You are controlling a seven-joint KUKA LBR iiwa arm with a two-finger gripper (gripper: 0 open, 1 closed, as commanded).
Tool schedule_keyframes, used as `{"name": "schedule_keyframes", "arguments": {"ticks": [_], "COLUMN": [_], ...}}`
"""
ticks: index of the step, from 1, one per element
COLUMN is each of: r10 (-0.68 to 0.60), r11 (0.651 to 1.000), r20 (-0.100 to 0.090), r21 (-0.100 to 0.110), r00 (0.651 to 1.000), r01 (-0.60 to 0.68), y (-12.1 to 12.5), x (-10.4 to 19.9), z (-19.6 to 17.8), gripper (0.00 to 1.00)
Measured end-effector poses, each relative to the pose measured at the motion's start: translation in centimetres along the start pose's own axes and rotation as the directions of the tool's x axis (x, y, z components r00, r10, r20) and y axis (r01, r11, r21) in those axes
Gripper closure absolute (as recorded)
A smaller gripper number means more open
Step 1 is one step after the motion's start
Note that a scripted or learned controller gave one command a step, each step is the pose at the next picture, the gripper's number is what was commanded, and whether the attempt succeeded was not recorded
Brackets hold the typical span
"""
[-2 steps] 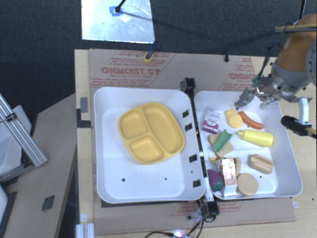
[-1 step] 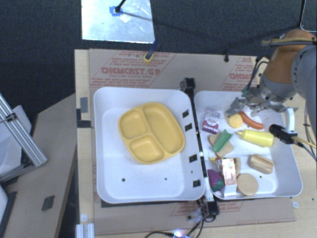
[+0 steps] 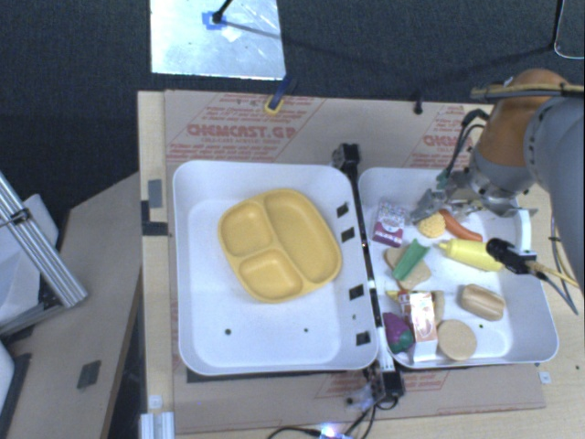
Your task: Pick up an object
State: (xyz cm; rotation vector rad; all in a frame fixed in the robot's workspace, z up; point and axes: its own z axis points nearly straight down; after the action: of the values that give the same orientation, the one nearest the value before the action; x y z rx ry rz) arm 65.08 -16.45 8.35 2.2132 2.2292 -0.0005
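The right bin (image 3: 539, 332) holds several toy foods. Among them are a pink and white packet (image 3: 390, 224), an orange slice (image 3: 431, 225), a red-orange sausage (image 3: 462, 228) and a yellow piece (image 3: 470, 254). Lower down lie a green piece on a bread slice (image 3: 409, 262), a bread roll (image 3: 482, 302), a round biscuit (image 3: 457, 339), a red and white box (image 3: 421, 316) and a purple piece (image 3: 398, 333). My gripper (image 3: 439, 205) hangs low over the bin's far part, just above the orange slice and the sausage. The wrist hides how it meets them.
The left bin (image 3: 196, 337) holds a yellow three-compartment plate (image 3: 278, 243). A black clip divider (image 3: 358, 245) runs between the bins. A thin black and white part (image 3: 514, 252) of the arm's fittings reaches over the right bin's right side.
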Motion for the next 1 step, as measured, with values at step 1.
{"name": "schedule_keyframes", "arguments": {"ticks": [1], "r10": [-0.002], "r11": [1.000], "r20": [0.001], "r21": [-0.010], "r00": [1.000], "r01": [0.002], "y": [0.30], "x": [-0.01], "z": [-1.55], "gripper": [1.00]}}
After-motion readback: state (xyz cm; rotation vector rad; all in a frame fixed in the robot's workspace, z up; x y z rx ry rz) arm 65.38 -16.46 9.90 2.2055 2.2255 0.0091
